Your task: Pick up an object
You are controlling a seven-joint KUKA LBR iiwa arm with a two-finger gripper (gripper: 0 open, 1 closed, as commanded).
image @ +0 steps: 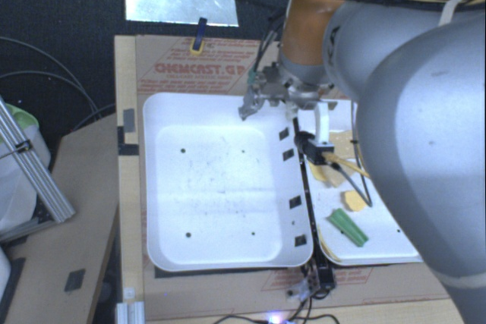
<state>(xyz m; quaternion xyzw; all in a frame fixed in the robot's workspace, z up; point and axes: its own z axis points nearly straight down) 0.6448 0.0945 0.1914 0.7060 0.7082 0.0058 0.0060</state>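
We see the gripper (250, 104) above the far rim of the left bin (163, 186); its finger state we cannot tell. The green block (348, 227) lies in the right bin (380, 248), well apart from it, beside a yellow piece (353, 201).

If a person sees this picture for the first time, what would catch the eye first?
The big grey arm with its orange band fills the right side and covers much of the right white bin. Its gripper hangs over the far edge of the left white bin. In the right bin, near its front, lie a green block and a yellow piece.
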